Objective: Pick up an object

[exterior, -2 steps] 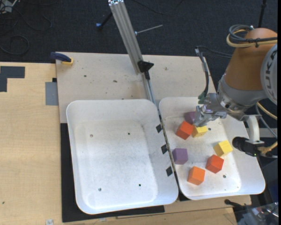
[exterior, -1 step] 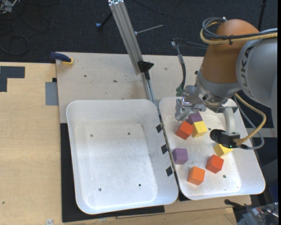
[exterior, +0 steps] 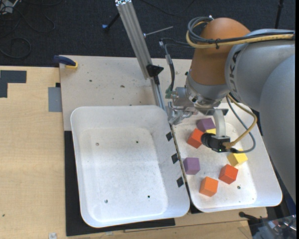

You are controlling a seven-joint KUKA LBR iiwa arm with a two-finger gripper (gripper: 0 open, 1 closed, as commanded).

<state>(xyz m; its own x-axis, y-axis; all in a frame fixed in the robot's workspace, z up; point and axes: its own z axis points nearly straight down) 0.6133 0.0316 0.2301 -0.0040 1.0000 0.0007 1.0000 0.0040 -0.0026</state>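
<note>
Approach step, I judge: the gripper (exterior: 181,112) hangs over the right bin's (exterior: 254,190) far left corner; how wide it stands I cannot tell. The orange-red cube (exterior: 195,138) lies toward that bin's middle; next I must centre above it, then descend

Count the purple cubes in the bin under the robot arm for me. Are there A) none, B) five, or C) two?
C: one purple cube sits near the top of the right bin, and a second purple cube lies lower, close to that bin's left wall.
</note>
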